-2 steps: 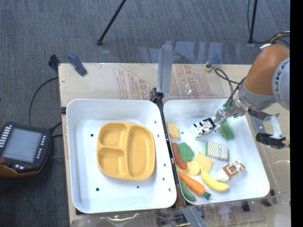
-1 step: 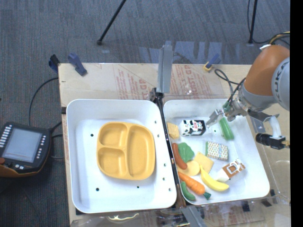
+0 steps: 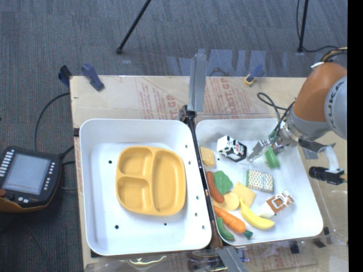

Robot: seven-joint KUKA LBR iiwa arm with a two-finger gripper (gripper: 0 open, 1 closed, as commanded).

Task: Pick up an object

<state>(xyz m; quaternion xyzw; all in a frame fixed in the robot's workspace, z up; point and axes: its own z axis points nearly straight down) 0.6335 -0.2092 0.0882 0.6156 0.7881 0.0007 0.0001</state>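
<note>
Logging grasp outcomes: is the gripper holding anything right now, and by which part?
Cannot be told. The gripper is low in the right bin, beside a small green object, but a hold isn't visible.

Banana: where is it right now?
The banana lies in the right bin, near its front edge, between the carrot and the small carton.

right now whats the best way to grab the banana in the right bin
Take the banana across its narrow curved body near the middle, coming straight down from above. It lies flat on the floor of the right bin, running diagonally, with the carrot on its left and a small carton at its right. Set the pincer crosswise to its length to clear both.
</note>
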